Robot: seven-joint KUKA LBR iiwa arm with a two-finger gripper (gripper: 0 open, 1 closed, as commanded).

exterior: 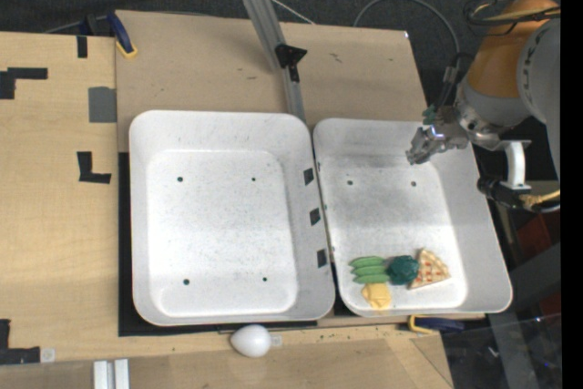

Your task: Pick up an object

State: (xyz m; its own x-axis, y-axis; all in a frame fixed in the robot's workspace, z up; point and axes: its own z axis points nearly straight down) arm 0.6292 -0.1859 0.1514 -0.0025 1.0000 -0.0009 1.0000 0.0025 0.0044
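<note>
Still at the approach step, with hand (422,151) over the right bin (474,223), finger state impossible to tell, needing travel toward the toy pile (399,272) before descending.

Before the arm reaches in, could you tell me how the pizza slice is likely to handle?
The pizza slice looks flat and thin, so fingers may struggle to get under it. It seems a small toy, probably light and stiff. It touches the green piece, so a push would likely shift both.
</note>
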